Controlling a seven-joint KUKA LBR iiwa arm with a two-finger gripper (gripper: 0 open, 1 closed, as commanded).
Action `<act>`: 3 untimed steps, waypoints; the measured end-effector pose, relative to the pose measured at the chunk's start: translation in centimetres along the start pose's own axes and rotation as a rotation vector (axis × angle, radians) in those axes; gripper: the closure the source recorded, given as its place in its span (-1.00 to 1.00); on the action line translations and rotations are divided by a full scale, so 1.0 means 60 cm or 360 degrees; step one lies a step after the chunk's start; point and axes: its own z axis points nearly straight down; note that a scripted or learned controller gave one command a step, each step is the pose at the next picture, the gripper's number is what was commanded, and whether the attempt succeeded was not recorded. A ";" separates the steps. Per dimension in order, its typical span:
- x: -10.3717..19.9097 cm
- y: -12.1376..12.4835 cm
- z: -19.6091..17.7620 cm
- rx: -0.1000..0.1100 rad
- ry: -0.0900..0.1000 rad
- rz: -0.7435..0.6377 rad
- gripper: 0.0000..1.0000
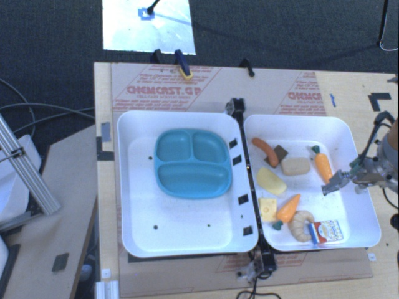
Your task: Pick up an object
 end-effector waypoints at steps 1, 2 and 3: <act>0.001 0.005 -0.011 -0.0021 -0.0005 -0.0007 -1.00; -0.013 -0.003 0.082 -0.0012 -0.0002 -0.0003 -1.00; 0.003 0.001 0.177 -0.0013 0.0000 -0.0005 -1.00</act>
